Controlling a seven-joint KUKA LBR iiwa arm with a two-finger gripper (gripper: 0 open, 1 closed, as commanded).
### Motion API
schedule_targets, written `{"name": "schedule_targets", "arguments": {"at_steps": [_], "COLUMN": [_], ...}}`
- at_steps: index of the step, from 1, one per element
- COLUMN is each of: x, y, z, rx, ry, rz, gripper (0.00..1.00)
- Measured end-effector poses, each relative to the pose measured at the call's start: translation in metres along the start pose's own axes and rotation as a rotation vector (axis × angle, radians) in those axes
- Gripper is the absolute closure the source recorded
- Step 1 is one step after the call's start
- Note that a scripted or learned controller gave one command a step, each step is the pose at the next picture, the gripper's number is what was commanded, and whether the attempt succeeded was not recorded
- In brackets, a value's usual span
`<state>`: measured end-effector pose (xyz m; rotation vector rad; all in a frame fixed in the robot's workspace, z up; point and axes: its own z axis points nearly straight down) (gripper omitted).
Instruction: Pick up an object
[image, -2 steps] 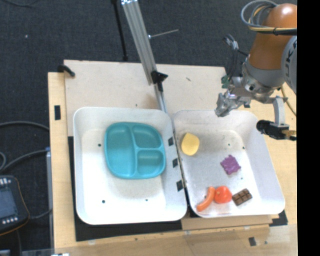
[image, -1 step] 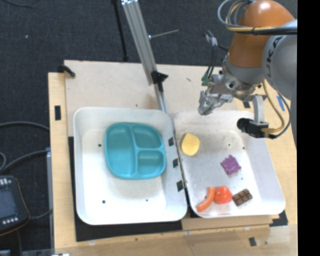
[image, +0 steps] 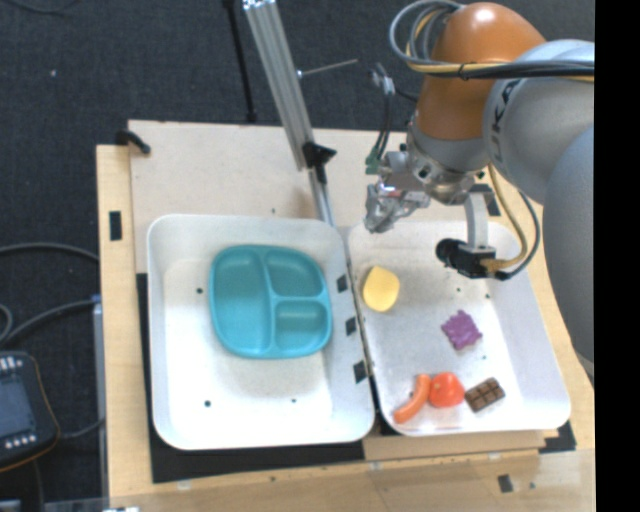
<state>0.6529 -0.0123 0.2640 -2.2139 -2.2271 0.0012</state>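
Observation:
In the right bin (image: 520, 330) lie a yellow rounded object (image: 380, 288) at the left, a purple block (image: 461, 329) in the middle, an orange toy (image: 430, 394) near the front and a small brown chocolate piece (image: 484, 394) beside it. My gripper (image: 381, 216) hangs over the bin's back left corner, above and a little behind the yellow object. Nothing shows between its fingers.
The left bin (image: 180, 400) holds a teal divided plate (image: 271, 301). A slanted metal pole (image: 290, 100) rises behind the bins, close to the left of the gripper. A black cable clip (image: 465, 257) hangs off the arm over the right bin's back.

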Motion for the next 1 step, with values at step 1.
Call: {"name": "schedule_targets", "arguments": {"at_steps": [1], "x": [0.0459], "y": [-0.0019], "z": [-0.0012], "rx": [0.0], "ry": [0.0], "rz": [-0.001], "gripper": [1.0]}}
